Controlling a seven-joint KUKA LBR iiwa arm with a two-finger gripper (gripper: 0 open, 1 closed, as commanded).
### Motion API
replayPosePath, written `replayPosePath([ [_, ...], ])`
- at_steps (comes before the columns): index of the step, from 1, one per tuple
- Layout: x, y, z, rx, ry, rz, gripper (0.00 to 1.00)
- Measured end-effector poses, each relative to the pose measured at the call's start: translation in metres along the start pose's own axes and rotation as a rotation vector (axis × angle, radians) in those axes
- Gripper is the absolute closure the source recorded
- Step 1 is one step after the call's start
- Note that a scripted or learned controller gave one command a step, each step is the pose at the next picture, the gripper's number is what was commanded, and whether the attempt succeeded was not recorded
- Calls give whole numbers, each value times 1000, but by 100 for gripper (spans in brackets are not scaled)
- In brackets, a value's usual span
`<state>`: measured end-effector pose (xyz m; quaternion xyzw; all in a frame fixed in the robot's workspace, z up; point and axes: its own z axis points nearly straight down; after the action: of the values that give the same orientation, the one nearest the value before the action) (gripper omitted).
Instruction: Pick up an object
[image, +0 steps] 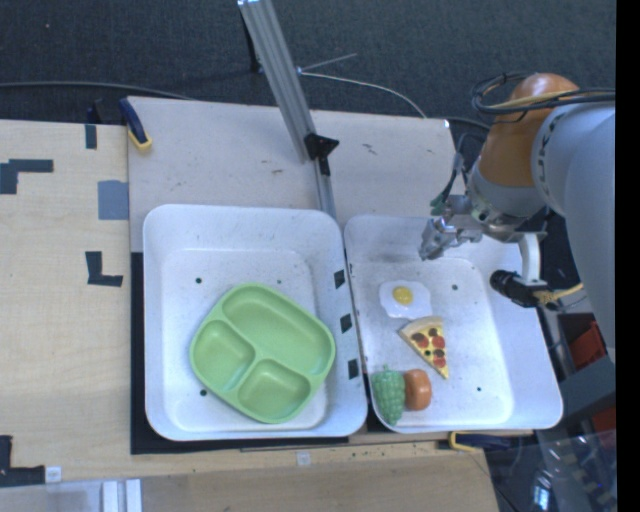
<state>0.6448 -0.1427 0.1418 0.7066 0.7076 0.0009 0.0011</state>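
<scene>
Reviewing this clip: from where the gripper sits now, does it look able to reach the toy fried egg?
Probably yes. The gripper hangs over the right bin, just above the fried egg, which lies flat and apart from the pizza slice, with nothing between them.

A metal pole (285, 85) slants across the bench (220, 165). A blue-and-yellow clamp (135, 124) sits at the bench's far-left corner. Black cable (60, 88) runs behind the bench.

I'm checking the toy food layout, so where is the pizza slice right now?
The pizza slice lies in the right bin, near its middle, just below the fried egg and above the carrot at the bin's lower left corner.
</scene>
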Motion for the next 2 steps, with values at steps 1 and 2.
replayPosePath([
  [1, -6, -5, -48, -1, -1, 0, 100],
  [2, -13, -3, -109, -3, -2, 0, 100],
])
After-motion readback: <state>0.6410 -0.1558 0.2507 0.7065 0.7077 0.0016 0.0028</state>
